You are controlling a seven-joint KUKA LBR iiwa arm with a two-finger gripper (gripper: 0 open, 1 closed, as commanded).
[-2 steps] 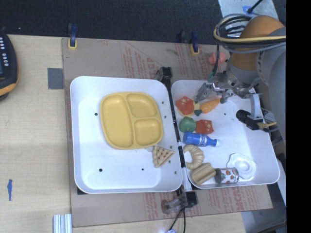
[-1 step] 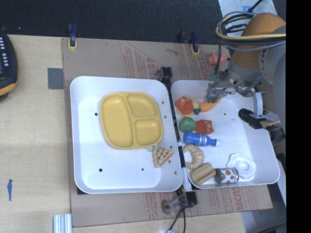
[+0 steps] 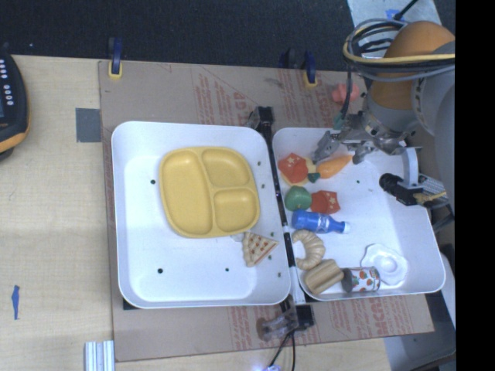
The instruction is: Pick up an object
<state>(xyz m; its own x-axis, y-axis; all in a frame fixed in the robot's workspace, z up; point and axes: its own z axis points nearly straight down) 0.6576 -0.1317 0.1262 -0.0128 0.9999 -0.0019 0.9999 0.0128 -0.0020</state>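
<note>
Two shallow white bins sit side by side on the bench, and the gripper (image 3: 346, 147) hangs low over the far end of the right bin (image 3: 421, 242), at the end of the grey arm (image 3: 402, 60) with its orange band. Whether the tool is clenched or released cannot be told from this angle. Directly under its tip, and apparently touching it, lies an orange carrot (image 3: 335, 165), tilted with its green end toward the bin divider. Whether the carrot is actually gripped cannot be made out. Just left of the carrot lies a red strawberry-like piece (image 3: 293, 168). Nearer the camera along the left wall of the same bin come a green round piece (image 3: 298, 199), a second red piece (image 3: 326, 202), a blue bottle (image 3: 318, 222) lying on its side, a pale croissant-like curl (image 3: 310, 247), a tan bread roll (image 3: 324, 275) and a small can (image 3: 362, 280) on its side, with a white cup-like piece (image 3: 384, 262) beside it; all of these sit well apart from the tool. The left bin (image 3: 135, 246) holds a yellow divided plate (image 3: 209, 191), and a pizza slice (image 3: 258, 246) lies just beside the plate's near corner.
</note>
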